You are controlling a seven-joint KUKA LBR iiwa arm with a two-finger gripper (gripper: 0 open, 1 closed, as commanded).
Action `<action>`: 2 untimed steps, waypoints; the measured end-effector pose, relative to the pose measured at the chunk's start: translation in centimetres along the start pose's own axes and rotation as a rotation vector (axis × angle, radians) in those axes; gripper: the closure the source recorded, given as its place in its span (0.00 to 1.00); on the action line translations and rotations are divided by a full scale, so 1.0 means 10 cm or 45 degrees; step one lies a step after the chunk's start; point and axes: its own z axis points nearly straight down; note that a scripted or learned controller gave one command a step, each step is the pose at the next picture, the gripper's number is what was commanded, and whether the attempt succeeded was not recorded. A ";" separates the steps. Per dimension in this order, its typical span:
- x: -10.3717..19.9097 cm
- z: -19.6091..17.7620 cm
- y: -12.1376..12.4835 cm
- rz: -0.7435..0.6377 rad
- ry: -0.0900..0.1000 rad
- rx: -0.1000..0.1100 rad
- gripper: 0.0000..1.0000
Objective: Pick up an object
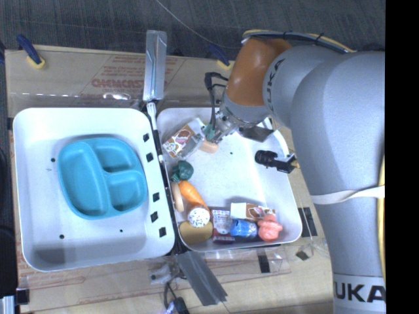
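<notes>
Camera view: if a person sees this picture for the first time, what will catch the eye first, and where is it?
The big grey arm with its orange band dominates the right side, reaching down to the top of the right bin. Next comes the bright blue divided tray, lying alone in the left bin. Then the colourful clutter along the right bin's near edge draws attention, including an orange carrot and a pink toy.

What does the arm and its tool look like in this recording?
The arm is bulky, rounded and glossy grey, with an orange band above the wrist and white "UKA" lettering low on its body. Thin dark cables run near the wrist. The tool is small and dark.
</notes>
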 end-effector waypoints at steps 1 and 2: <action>-0.66 -0.84 -0.32 0.008 -0.020 -0.039 0.00; -0.46 0.08 -0.17 0.311 -0.009 -0.039 0.00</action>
